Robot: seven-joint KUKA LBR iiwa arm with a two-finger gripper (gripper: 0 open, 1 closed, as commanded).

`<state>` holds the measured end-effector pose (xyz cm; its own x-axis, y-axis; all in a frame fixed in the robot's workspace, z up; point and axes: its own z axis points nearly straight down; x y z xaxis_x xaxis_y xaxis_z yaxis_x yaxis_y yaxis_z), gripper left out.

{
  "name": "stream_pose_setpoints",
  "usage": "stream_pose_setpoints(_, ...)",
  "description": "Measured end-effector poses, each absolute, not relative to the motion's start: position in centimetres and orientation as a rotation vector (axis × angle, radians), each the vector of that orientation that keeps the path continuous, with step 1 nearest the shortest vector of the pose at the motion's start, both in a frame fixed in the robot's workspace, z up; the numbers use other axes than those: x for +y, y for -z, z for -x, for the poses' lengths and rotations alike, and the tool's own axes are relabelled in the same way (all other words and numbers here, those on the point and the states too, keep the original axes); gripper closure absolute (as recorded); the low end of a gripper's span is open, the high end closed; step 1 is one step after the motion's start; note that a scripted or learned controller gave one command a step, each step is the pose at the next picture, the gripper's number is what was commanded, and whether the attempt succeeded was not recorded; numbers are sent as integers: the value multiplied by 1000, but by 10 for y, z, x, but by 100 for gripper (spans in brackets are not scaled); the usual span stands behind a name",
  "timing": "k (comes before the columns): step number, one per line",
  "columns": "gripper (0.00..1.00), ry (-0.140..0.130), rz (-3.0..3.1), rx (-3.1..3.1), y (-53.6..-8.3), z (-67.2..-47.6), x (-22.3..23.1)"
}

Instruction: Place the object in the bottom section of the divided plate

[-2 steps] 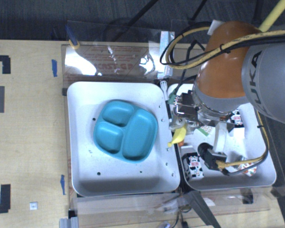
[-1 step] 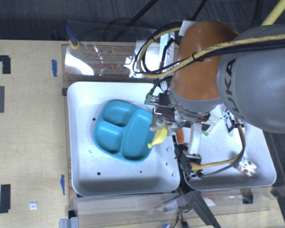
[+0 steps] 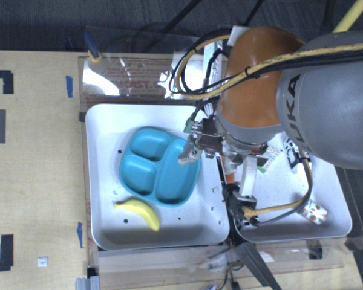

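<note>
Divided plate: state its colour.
Light blue; the divided plate shows plainly in the camera view, lying in the left bin.

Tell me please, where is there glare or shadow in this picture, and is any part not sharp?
In the camera view, strong glare sits on the clear sheet above the left bin; the arm looms large and slightly soft near the lens, and throws shadow over the bins' shared edge; the blue divided plate and yellow banana are evenly lit and sharp.

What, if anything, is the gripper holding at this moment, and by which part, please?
That cannot be told. The gripper sits over the right edge of the blue divided plate, its tip hidden from clear view. The yellow banana lies apart in the left bin.
</note>
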<state>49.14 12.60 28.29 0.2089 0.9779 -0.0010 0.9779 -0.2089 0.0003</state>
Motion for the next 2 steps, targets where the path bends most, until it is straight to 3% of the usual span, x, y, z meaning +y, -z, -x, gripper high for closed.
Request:
stream_pose_setpoints(1, 0, 0, -2288, 2153, -177, -574, 176)
stream_pose_setpoints(2, 100, -2, -2286, 2153, -187, -574, 177)
